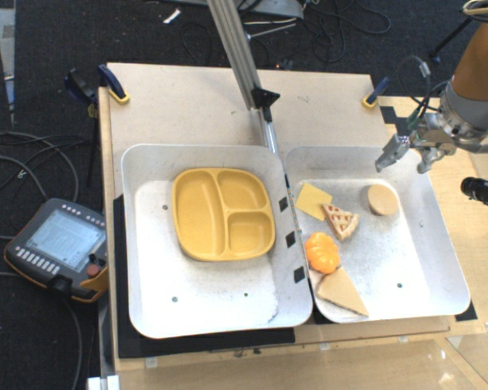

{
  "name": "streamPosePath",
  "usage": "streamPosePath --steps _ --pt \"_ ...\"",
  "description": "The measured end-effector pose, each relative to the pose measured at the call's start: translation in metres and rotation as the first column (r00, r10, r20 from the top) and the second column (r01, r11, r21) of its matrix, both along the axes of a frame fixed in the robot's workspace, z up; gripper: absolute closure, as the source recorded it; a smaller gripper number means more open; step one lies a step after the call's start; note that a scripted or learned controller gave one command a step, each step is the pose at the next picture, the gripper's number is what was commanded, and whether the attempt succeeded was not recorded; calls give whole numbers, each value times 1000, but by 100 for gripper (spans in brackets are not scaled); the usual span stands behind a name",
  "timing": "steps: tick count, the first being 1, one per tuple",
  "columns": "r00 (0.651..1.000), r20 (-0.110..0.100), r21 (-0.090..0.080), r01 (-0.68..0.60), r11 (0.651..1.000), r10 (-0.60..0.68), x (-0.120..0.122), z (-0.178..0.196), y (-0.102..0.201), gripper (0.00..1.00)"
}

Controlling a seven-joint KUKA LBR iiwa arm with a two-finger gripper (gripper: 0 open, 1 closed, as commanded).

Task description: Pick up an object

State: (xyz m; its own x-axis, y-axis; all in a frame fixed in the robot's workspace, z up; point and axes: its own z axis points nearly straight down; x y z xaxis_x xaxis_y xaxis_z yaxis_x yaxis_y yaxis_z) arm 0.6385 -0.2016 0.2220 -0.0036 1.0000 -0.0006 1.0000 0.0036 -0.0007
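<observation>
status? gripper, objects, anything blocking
Gripper open, above right bin's far edge, holding nothing. Round biscuit nearest; pie slice, cheese, orange beyond. Nothing blocking.

Two white bins [146,315] [439,299] sit side by side on the bench. The left bin holds one yellow tray [224,214] with three compartments. The right bin holds five food pieces: one yellow cheese slice [313,201], one pie wedge [341,220], one round tan biscuit [382,200], one orange fruit [323,253] and one tan triangular wedge [342,292]. Two yellow-tipped clamps [114,88] [372,96] grip the bench's far corners. One pendant [61,246] lies on the floor.
</observation>
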Motion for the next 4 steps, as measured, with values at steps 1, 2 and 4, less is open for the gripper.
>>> streamPosePath --steps 1,2,4 --pt "1000 0 -1 0 1000 0 0 0 0 0" --pt "1000 -4 1 -1 1000 1 -1 -62 7 0" --pt "1000 0 0 -1 1000 1 9 -127 11 0"
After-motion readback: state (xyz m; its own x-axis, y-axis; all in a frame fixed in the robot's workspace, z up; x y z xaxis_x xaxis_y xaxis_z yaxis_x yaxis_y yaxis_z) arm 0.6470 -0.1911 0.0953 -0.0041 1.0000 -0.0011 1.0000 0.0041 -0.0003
